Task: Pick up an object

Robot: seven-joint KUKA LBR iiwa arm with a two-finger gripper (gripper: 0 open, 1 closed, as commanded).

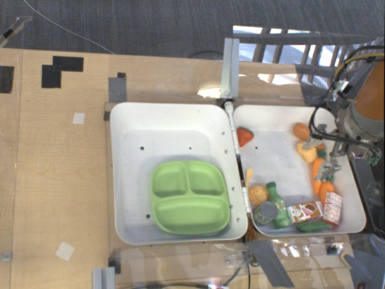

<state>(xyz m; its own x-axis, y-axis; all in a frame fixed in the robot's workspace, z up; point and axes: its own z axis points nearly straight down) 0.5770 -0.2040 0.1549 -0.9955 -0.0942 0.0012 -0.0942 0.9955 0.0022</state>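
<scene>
Gripper (328,170) low over the right edge of the right bin (274,155), hanging from the grey arm that reaches in from the right. Open or closed: cannot tell from this slant. Nothing seen held.

Just beside it, on its left, a slim orange piece (316,168); just below, a second orange piece (326,190) touching a red-and-white packet (332,208). Probably the nearest candidates for a pick, both close to the bin wall. A little above, a yellow lump (308,153) and a round orange toy (301,130), near each other. Along the bottom edge, a crowded row: small carton (305,211), dark green piece (313,226), green bottle (276,203), grey can (266,212), pale round toy (258,194). Well apart, by the divider, a red toy (245,136) lying alone. In the left bin (129,137), a green divided plate (190,196).

For a clean pick: choose one target, not a pair. Centre above the slim orange piece, line up across its narrow width, and descend straight down. Keep off the bin wall and the packet. Close only once level with the piece, then lift slowly and check for a real hold. If crowding looks too tight, go for the lone red toy instead, with free space all round.
</scene>
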